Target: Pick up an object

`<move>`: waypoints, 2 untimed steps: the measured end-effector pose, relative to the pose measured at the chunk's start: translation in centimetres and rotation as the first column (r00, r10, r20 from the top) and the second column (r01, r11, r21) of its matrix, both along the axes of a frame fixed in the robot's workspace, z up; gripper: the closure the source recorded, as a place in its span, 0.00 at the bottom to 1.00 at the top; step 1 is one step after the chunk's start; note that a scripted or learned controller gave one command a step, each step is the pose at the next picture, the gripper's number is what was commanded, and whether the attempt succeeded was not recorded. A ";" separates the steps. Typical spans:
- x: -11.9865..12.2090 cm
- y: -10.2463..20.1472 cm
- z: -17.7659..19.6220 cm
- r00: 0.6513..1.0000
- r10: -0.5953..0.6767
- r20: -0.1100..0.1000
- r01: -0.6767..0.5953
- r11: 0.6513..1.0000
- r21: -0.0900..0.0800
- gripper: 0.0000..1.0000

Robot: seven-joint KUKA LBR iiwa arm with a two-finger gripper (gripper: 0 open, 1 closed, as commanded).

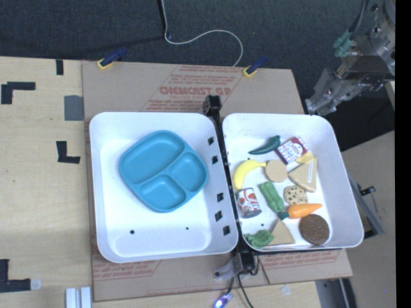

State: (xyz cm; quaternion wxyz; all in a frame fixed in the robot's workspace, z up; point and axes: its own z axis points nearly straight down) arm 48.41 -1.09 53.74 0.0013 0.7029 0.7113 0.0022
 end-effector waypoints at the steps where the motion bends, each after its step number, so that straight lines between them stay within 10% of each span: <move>1: -0.1 9.1 -0.3 1.000 0.000 -0.006 0.000 1.000 0.000 1.00; 2: -0.1 16.0 -0.3 1.000 -0.003 -0.006 0.003 1.000 0.000 1.00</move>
